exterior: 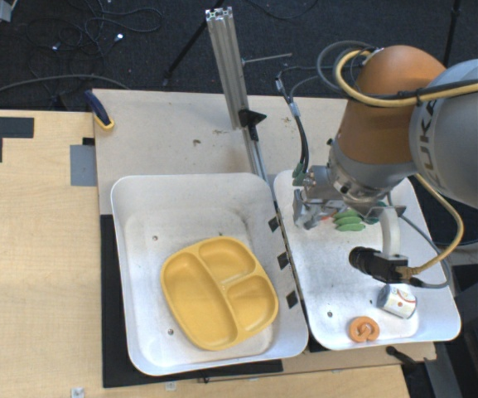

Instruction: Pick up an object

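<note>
Here the tool [315,210] hangs low in the right bin [437,326], just beside a green object [350,220]; whether it is wide or narrow I cannot tell. Judging by this, the reach is in hand; next comes closing squarely on the green object.

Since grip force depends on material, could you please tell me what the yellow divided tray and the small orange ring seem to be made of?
The yellow divided tray in the left white bin looks like moulded hard plastic: even colour, rounded compartment walls, a soft semi-matt sheen. The small orange ring in the right white bin could be plastic or rubber; it is too small to tell, though its surface looks dull.
</note>
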You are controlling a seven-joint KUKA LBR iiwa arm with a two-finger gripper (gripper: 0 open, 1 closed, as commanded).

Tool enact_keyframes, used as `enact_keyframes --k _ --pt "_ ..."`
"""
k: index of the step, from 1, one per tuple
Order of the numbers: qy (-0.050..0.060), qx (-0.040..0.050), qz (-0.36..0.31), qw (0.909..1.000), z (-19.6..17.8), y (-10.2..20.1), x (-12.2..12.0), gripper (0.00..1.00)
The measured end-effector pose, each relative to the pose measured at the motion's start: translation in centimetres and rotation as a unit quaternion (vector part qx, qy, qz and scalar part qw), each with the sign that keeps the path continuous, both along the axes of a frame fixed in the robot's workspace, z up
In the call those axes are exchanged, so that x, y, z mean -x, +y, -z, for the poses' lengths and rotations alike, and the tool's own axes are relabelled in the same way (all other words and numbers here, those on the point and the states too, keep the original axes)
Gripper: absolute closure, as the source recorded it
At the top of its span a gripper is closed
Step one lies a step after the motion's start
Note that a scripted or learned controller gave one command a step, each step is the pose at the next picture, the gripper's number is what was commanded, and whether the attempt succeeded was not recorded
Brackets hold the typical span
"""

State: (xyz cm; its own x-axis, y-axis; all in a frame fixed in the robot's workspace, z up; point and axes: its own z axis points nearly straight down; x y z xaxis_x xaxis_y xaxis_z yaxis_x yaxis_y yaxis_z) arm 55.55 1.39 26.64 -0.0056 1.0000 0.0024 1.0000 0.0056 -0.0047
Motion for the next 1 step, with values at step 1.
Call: enact_keyframes --k 1 --pt "0.0 0.0004 0.0 1.0 2.0 5.06 1.06 1.0"
